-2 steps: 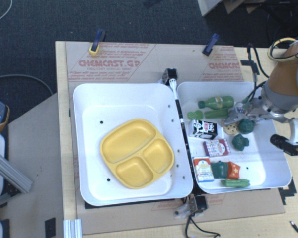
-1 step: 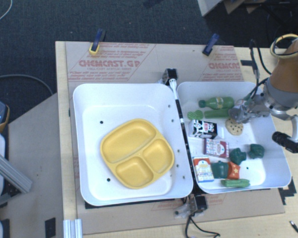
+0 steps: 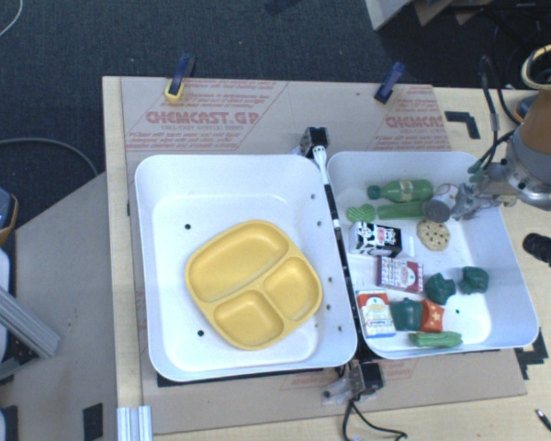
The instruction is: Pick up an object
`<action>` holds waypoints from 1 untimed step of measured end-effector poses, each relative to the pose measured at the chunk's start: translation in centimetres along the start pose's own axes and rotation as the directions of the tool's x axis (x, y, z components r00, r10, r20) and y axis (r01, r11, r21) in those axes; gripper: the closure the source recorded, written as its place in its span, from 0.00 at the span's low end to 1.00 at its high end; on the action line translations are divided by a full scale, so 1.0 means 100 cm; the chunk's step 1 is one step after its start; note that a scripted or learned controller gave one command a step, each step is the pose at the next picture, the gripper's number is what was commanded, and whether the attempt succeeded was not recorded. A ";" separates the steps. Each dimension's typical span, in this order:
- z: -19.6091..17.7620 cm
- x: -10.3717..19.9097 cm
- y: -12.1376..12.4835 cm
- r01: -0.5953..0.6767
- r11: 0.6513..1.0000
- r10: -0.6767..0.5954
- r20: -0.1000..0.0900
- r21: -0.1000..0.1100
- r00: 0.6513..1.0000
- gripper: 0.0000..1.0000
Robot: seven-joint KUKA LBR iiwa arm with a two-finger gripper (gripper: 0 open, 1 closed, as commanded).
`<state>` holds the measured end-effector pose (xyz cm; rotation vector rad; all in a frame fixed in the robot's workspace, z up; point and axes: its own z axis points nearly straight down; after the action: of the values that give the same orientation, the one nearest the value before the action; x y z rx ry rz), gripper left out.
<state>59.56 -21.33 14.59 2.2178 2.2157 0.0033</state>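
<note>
The right bin [image 3: 496, 246] holds several small toy foods: a green bottle [image 3: 401, 190], a green pod [image 3: 383, 212], a black-and-white carton [image 3: 376, 239], a cookie [image 3: 432, 235], a red-and-white packet [image 3: 399, 275], a carton with a red top [image 3: 375, 313], dark green pieces [image 3: 455, 283] and a green bean [image 3: 434, 340]. My gripper [image 3: 461, 202] reaches in from the right and hovers over the bin's upper part, just right of the bottle and above the cookie. A grey round thing [image 3: 435, 209] sits at its tip.
The left bin [image 3: 165, 246] holds a yellow divided plate [image 3: 253, 284]. Clamps [image 3: 176, 79] hold the cardboard sheet under the bins at the back. Cables run at the right edge near the arm [image 3: 533, 145].
</note>
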 end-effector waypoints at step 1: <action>-0.064 -0.006 0.002 0.001 1.000 -0.001 0.001 -0.003 1.000 1.00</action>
<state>59.74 -21.89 21.00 2.2141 2.2149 0.0055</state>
